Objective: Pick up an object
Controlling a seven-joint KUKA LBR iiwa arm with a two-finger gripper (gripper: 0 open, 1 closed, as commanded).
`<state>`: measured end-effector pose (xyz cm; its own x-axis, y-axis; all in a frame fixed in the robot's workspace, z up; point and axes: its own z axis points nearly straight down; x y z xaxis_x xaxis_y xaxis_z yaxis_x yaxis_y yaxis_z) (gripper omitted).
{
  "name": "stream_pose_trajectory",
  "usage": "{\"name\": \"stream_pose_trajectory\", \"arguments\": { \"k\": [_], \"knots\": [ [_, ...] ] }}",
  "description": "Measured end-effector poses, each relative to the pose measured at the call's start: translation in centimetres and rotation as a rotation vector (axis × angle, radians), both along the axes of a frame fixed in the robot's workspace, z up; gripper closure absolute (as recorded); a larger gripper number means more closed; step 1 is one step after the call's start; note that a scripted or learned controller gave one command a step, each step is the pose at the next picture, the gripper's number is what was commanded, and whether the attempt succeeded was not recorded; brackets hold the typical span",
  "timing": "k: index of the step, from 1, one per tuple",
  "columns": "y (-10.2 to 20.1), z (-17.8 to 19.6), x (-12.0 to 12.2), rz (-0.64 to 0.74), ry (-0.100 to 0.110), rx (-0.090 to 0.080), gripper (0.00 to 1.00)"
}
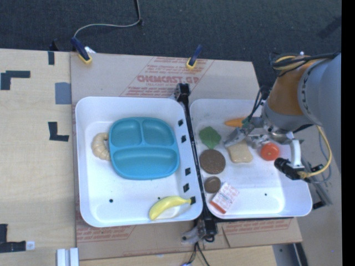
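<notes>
The tool [248, 136] hangs low in the right bin [288, 204] — whether it is spread or pressed together I cannot tell. A tan bread slice [240, 153] lies just at its 6 o'clock, a red tomato [269, 151] at 4 o'clock, a green piece [209, 137] at 9 o'clock.

The divided plate [144, 147] lies in the left bin [89, 204]. Left of the plate, touching it, lies a pastry [100, 146]; in front of the plate lies a banana [168, 206]. Right of the plate, in the right bin [288, 204], lie two round discs [212, 162], a packet [224, 198] and a leaf-shaped piece [209, 136].
</notes>
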<state>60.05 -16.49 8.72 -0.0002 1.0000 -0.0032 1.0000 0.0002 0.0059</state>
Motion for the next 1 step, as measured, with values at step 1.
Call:
{"name": "stream_pose_trajectory", "arguments": {
  "k": [1],
  "knots": [
    [1.44, -0.29, 5.98, -0.006, 0.030, 0.005, 0.00]
  ]
}}
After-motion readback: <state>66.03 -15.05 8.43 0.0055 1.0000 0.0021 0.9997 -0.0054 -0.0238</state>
